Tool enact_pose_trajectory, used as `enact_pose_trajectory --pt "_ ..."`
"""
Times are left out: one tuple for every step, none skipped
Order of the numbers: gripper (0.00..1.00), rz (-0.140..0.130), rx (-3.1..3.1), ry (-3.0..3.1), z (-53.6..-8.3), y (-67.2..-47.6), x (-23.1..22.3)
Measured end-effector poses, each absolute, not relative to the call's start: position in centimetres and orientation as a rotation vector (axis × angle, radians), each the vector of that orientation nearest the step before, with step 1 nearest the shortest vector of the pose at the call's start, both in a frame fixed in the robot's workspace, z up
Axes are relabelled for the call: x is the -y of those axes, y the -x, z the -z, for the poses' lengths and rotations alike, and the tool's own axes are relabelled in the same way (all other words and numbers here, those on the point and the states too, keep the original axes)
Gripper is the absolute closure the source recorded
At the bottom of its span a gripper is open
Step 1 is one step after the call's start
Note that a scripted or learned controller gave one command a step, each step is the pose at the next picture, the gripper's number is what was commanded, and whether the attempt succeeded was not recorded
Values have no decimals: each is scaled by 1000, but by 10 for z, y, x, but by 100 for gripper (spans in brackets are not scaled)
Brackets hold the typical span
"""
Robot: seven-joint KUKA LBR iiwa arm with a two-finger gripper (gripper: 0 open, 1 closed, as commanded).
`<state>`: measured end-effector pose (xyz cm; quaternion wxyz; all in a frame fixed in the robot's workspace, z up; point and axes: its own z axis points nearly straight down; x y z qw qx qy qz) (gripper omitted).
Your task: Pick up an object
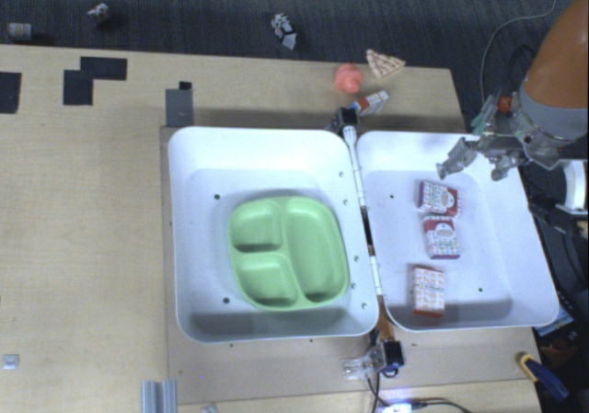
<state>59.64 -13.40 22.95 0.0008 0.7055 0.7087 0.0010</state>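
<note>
Three small red-and-white packets lie in the right bin: one at the top, one in the middle, one near the front. My gripper hangs over the bin's back right part, up and to the right of the top packet. Its two fingers are spread apart with nothing between them. The left bin holds a green divided tray.
On the bench behind the bins lie a pink ball, a wedge-shaped toy and a small tube. Cables run along the bench's right side and front edge. Black patches mark the bench at far left.
</note>
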Motion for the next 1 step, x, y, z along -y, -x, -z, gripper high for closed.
enact_pose_trajectory --pt "0 -12 -2218 -2208 -99 -631 137"
